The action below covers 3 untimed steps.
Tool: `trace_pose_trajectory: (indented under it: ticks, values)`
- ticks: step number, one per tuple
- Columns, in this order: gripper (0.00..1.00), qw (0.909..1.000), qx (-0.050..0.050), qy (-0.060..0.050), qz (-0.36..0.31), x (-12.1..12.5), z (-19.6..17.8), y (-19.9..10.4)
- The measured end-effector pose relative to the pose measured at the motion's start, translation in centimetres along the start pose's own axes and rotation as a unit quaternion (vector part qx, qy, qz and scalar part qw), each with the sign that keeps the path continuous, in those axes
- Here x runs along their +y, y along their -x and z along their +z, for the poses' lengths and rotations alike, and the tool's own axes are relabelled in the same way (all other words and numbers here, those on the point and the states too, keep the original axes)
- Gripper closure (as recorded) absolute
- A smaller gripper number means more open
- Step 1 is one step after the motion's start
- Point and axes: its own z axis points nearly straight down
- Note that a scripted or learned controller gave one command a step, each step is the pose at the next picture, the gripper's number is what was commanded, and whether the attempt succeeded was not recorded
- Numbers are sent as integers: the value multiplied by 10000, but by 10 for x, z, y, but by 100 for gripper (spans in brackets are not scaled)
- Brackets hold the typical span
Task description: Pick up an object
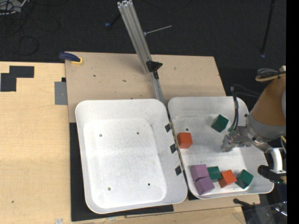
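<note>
Toward the right of the frame, inside the right bin point(196, 107), the gripper point(230, 143) hung below the green block point(219, 122), its opening impossible to tell, so closing there might catch nothing.

A light wooden bench point(117, 76) fills the middle of the frame. Two white bins sit directly on it: the left bin point(88, 120) at lower centre and the right bin point(196, 106) at lower right, edges touching.
</note>
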Motion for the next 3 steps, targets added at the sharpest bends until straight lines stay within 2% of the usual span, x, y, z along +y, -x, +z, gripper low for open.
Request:
trace_pose_trajectory:
  ticks: [1, 2, 3]
  values:
    - [100, 10000, -9, 28, -8, 1, -43, 5]
    - [100, 10000, -10, 32, -30, -8, -93, 3]
    - [100, 10000, -7, 23, -47, -9, -125, 4]
